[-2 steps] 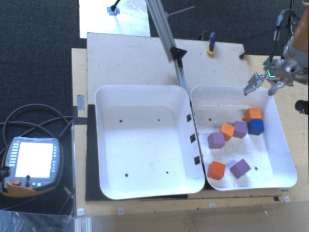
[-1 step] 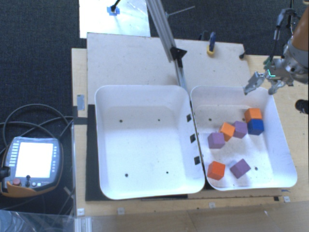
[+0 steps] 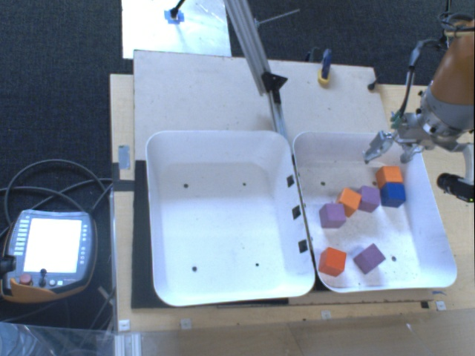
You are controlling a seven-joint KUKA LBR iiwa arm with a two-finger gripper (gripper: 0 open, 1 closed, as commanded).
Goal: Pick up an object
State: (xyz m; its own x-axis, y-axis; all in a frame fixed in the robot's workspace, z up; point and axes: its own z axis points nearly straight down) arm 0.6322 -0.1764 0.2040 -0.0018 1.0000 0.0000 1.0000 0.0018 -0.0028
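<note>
The right bin (image 3: 438, 262) holds several small cubes. An orange cube (image 3: 388, 175) and a blue cube (image 3: 393, 193) touch near its far right side. Toward the middle sit an orange cube (image 3: 349, 199) and two purple cubes (image 3: 369, 198) (image 3: 332, 215). Nearer the front lie another orange cube (image 3: 333, 261) and a purple cube (image 3: 369, 258). My gripper (image 3: 393, 147) hangs above the bin's far right corner, just beyond the orange and blue pair. Its fingers are spread open with nothing between them.
The left bin (image 3: 159, 221) stands beside the right one, with a shared divider (image 3: 295, 212) between them. A slanted metal pole (image 3: 249, 35) crosses the back of the bench. A teach pendant (image 3: 48, 254) lies at the left.
</note>
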